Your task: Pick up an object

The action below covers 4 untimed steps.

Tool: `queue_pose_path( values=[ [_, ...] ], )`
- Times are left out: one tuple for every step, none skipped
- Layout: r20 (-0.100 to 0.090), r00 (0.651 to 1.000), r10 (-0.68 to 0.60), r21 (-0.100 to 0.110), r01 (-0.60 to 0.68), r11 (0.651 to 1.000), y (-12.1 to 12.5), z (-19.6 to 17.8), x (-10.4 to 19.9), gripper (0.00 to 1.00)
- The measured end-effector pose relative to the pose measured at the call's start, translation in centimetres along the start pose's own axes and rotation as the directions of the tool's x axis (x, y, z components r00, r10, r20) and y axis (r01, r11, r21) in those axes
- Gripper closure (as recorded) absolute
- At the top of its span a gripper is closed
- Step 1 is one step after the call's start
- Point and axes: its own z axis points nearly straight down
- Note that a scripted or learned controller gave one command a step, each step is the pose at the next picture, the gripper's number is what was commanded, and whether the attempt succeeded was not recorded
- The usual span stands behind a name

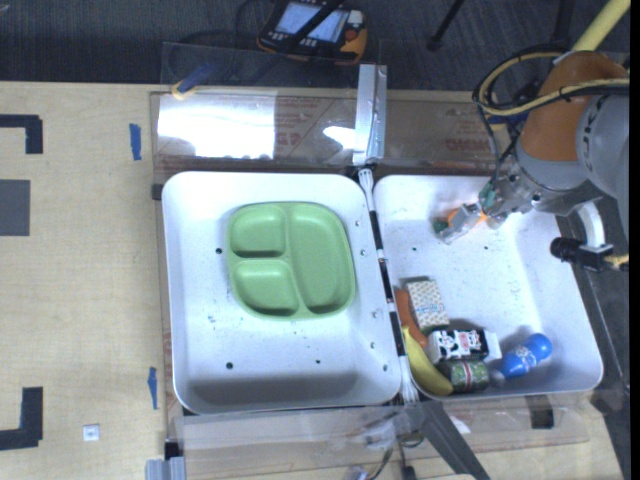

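1. Left bin (190, 268): green divided plate (292, 259) at centre.
2. Right bin (560, 298), toward 7 o'clock: patterned box (426, 302), banana (424, 366), cow-print carton (462, 344), small can (468, 373), blue ball (528, 354).
3. Toward 11 o'clock: clear orange-tipped object (456, 221) beside the gripper (497, 204); finger spread cannot be told.

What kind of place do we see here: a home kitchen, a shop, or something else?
Most likely a robotics lab bench, not a kitchen. Two white bins sit side by side on a taped wooden bench, a robot arm reaches in, and a handheld control pendant lies behind. The green divided plate and banana look like test props.
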Motion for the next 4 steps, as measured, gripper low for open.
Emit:
queue_pose_path(
  values=[
    [0.013, 0.999, -0.040, 0.001, 0.040, 0.999, 0.5, 0.0, 2.1, 0.00],
    [0.016, 0.999, -0.048, -0.017, 0.048, 0.999, 1.9, -3.4, 5.0, 0.00],
    [0.015, 0.997, -0.079, -0.010, 0.079, 0.997, 2.4, -0.1, 6.8, 0.00],
    [0.011, 1.000, -0.022, -0.013, 0.022, 1.000, 2.4, -0.1, 6.9, 0.00]
  ],
)
